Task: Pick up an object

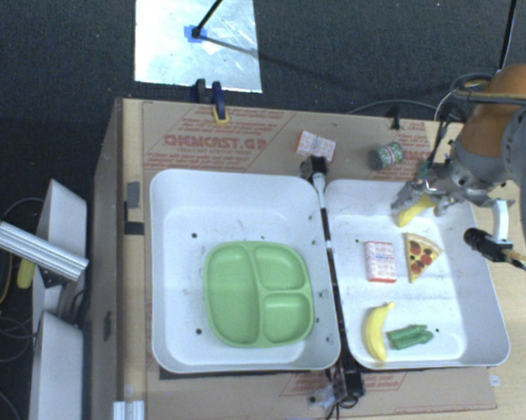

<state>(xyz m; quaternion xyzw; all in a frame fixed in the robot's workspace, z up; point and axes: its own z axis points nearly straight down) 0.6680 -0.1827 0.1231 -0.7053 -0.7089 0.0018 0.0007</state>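
My gripper [421, 200] is low over the far end of the right bin [488, 294], reaching in from the right. A small yellow object [413, 213] shows between its fingers, and they are shut on it. Nearer in the same bin lie a toy pizza slice [422, 255], a red and white box [380, 261], a banana [377, 331] and a green bean pod [409, 336].
The left bin [180, 245] holds a green divided plate [258, 292]. Behind the bins on the cardboard sit a small tin can [388, 154] and a paper packet [315, 145]. A black cable fitting [484, 243] hangs off the arm over the right bin's right side.
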